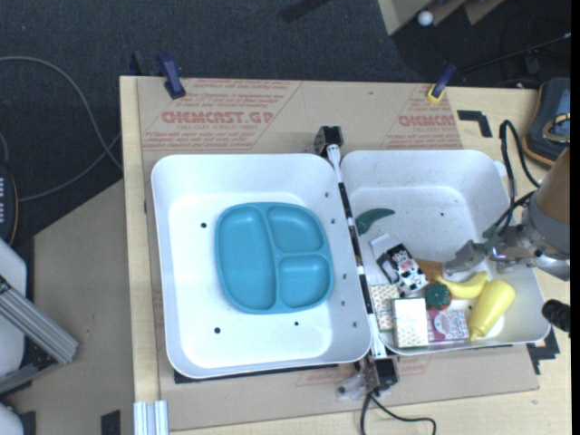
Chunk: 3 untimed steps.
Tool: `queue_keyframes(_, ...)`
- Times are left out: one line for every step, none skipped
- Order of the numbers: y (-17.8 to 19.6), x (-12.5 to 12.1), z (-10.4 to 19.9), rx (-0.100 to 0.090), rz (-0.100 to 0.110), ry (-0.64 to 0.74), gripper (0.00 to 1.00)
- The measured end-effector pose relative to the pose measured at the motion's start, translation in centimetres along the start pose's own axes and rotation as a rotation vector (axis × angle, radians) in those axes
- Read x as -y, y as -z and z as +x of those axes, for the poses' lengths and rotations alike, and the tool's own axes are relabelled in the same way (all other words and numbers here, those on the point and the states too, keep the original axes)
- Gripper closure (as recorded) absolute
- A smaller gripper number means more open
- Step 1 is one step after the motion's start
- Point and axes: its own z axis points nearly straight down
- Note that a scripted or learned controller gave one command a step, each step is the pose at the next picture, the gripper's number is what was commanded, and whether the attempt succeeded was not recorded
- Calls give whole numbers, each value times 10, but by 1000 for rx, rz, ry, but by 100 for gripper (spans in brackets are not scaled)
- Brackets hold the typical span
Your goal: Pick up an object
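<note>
Fingers of the grey metal gripper (pixel 471 256), their spread unclear to me, hover just above the yellow plastic banana (pixel 469 285), probably lining up a grab.

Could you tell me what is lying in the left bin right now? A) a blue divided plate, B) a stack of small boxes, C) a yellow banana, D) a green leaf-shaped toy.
A: the blue divided plate lies in the middle of the left bin, with the other small items heaped in the right bin.
</note>
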Motion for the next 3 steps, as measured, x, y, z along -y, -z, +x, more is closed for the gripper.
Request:
queue_keyframes(-33,11,40,8,-13,-3,0)
queue_keyframes(-27,-81,67,-1,-2,3,0)
queue_keyframes(-52,-49,55,1,-2,1,0)
